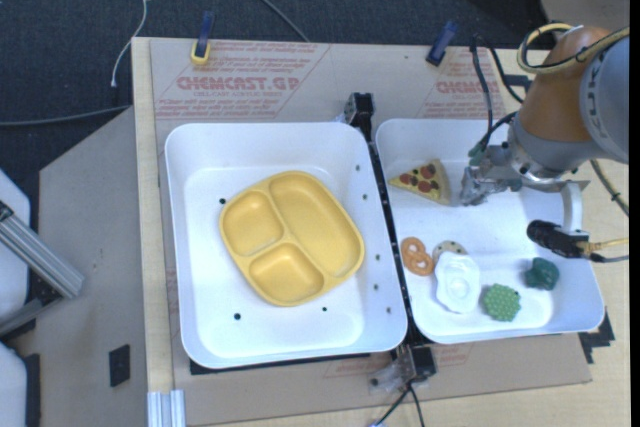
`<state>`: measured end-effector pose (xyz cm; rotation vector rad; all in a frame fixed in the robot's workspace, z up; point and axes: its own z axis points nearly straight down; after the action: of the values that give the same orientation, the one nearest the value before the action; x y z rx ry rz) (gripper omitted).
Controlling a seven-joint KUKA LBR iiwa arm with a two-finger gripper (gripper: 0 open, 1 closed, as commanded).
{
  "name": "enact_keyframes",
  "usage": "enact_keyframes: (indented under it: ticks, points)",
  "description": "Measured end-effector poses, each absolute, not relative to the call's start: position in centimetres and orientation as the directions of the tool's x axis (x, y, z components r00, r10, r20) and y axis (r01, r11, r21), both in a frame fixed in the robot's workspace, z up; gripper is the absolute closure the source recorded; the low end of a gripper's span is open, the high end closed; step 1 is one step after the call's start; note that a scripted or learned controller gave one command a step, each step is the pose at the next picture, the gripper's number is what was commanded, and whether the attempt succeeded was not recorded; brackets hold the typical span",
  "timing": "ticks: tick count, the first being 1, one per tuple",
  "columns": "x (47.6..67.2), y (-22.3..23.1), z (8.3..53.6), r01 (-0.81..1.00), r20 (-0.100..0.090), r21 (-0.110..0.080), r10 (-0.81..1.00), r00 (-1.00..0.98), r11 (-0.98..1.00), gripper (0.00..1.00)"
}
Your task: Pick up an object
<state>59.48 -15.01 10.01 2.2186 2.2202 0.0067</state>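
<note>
A: What's on the left of the frame?

B: The left bin (190, 215), with a yellow tray (291, 237) lying flat in its middle. The tray has three compartments.

A: And moving right?

B: The right bin (570, 315) holds the small things. A pizza slice (422, 180) lies in its upper left corner. Lower down, near the left wall, sits an orange pretzel (417, 256), with a cookie (450, 248) just beside it on the right. A white fried egg (457, 282) touches the cookie from below. Right of the egg is a green broccoli (501, 302), and further right, a little higher, a dark green block (543, 273).

A: Where's the gripper?

B: The gripper (478, 183) is in the upper middle of the right bin, low over the floor, at the end of the arm (565, 110) that comes in from the upper right.

A: What's nearest to it?

B: The pizza, just to its left, close but apart from it. Everything else lies below it in the frame, well apart.

A: Open or closed?

B: I cannot tell; the gripper is too small and blurred.
</note>
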Motion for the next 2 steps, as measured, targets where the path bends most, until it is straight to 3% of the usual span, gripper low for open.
enact_keyframes:
  ticks: [2]
  points:
    - [60.3,-13.9,21.1,1.000,-0.002,0.008,1.000,-0.002,0.002,1.00]
